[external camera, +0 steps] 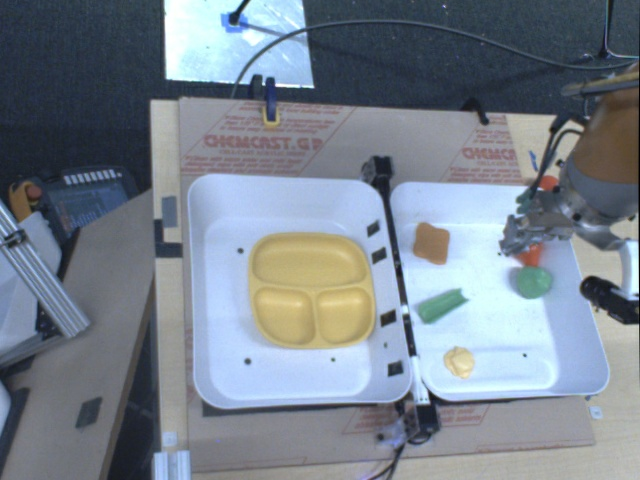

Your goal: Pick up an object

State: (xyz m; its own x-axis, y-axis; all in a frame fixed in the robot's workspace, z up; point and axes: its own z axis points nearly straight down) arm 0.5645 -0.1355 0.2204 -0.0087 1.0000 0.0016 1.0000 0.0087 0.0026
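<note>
Camera view shows me a brown board (300, 133) with red print lying on a bench, and dark carpet (420, 68) behind it. Two white bins sit on the board side by side. The left bin (215, 268) holds a yellow plate with three compartments (310, 288). The right bin (570, 368) holds the small objects: an orange block (432, 243) near its back left, a green wedge (441, 305) in the middle, a pale yellow lump (459, 362) toward the front, and a round green piece (534, 282) at the right side.

The gripper (527, 232) hangs low over the right side of this bin. I cannot tell how it stands, its tip is too blurred. A red-orange thing (531, 255) sticks out just under it, mostly hidden, and I cannot say if it is gripped. The arm is cut off by the frame's right border.

Black clips (378, 168) join the bins. A shiny metal sheet (240, 23) lies on the carpet, and cables run across it.
</note>
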